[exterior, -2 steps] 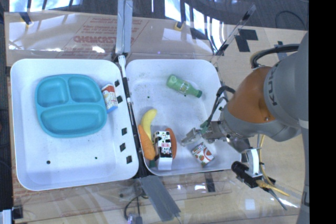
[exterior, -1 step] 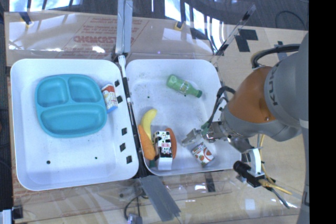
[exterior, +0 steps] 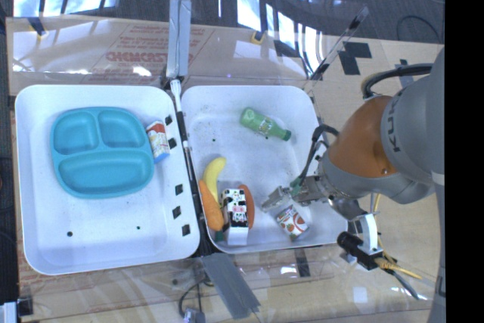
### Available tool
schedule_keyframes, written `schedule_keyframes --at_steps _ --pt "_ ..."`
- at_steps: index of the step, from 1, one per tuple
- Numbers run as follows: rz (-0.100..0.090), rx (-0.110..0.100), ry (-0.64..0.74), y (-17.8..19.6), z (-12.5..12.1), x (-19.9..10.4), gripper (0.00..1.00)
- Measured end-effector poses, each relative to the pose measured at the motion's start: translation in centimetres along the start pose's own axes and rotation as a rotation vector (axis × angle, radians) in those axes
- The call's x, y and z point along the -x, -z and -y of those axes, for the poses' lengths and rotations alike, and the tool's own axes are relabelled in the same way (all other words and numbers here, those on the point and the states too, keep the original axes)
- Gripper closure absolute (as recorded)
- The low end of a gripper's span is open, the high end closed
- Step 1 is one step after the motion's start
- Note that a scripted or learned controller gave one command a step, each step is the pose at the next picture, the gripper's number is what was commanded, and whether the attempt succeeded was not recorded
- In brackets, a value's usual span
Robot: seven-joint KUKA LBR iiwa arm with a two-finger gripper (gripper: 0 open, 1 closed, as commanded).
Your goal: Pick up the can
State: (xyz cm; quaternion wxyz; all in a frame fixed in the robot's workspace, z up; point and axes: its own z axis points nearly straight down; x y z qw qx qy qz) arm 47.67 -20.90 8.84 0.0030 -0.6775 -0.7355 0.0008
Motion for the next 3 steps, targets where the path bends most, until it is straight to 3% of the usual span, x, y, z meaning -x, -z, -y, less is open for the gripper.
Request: schedule_keyframes --at_steps 3 --pt "-0.002 -0.002 0.097 -0.03 0.06 0.03 0.00"
